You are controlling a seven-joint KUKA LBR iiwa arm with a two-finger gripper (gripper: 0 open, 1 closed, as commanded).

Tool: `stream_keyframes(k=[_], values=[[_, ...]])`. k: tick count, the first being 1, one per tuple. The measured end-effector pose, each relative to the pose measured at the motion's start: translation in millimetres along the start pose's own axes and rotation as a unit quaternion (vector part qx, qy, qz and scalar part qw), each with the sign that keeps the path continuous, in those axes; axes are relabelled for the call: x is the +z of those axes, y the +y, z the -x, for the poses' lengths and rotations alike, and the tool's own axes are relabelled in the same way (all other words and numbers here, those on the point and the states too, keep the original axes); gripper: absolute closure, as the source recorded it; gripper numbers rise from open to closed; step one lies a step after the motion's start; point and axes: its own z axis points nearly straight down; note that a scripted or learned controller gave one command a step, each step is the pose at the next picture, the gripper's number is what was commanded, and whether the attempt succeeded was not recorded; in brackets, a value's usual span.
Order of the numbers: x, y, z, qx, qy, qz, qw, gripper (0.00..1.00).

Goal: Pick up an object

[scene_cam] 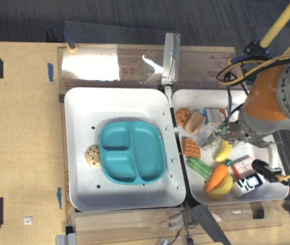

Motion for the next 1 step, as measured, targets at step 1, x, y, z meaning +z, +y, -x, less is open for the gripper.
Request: stream_keyframes(k=[1], values=[[-11.9,1.6,0.5,0.0,-0.001,0.003,1.0,1.0]])
